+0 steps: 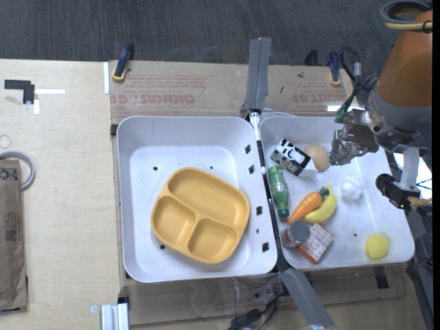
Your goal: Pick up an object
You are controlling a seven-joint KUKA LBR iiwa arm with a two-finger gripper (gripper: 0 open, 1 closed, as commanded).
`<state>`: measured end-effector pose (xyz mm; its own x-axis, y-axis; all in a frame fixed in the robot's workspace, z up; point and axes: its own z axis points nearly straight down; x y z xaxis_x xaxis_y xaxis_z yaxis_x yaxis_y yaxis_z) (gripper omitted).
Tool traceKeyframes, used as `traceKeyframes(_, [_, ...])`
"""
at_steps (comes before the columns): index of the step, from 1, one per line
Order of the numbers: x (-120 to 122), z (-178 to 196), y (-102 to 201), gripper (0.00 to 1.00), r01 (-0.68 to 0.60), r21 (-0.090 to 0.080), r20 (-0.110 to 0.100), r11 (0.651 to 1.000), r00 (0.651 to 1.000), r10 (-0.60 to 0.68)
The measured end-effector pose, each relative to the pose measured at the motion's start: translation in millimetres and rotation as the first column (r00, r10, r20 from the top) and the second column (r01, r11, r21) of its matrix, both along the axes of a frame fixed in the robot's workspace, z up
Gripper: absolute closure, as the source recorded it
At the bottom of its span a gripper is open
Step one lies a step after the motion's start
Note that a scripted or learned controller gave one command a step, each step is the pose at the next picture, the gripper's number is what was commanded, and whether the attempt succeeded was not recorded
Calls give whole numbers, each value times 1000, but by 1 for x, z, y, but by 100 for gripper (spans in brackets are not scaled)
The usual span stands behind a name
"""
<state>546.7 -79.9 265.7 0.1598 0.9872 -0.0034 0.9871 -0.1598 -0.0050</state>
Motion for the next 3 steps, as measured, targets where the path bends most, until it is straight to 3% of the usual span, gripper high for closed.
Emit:
traceKeyframes(1, [13, 131, 2, 100, 100, -2, -2, 995, 995, -100])
traceKeyframes(2, [21, 56, 73, 100, -239, 2, -3, 971, 971, 239])
traceKeyframes(3, [42, 13, 50, 100, -378, 3, -1, 926, 926, 378])
